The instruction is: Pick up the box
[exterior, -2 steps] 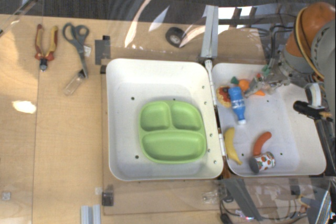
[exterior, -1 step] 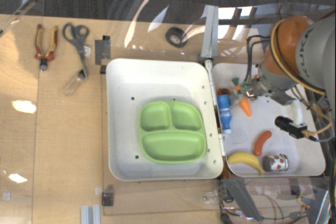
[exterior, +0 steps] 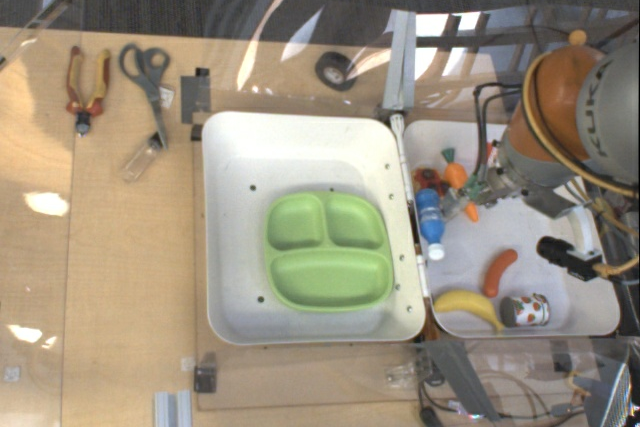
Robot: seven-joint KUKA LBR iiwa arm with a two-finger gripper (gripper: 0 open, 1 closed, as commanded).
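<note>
We see the gripper point(exterior: 472, 200) low in the right bin point(exterior: 580, 320), toward the bin's 10 o'clock, and cannot tell whether it is parted or closed. No box is certain. The likeliest candidate, we judge, is a small red item point(exterior: 428, 178) at the gripper's 10 o'clock, beside the carrot point(exterior: 456, 175) and above the blue bottle point(exterior: 430, 215) - its long axis is too small to read - so the reach goes that way

Your right bin point(exterior: 600, 320) is crowded: bottle point(exterior: 430, 220), sausage point(exterior: 499, 271), banana point(exterior: 468, 307) and can point(exterior: 525, 311); open floor lies mid-bin between them.
</note>
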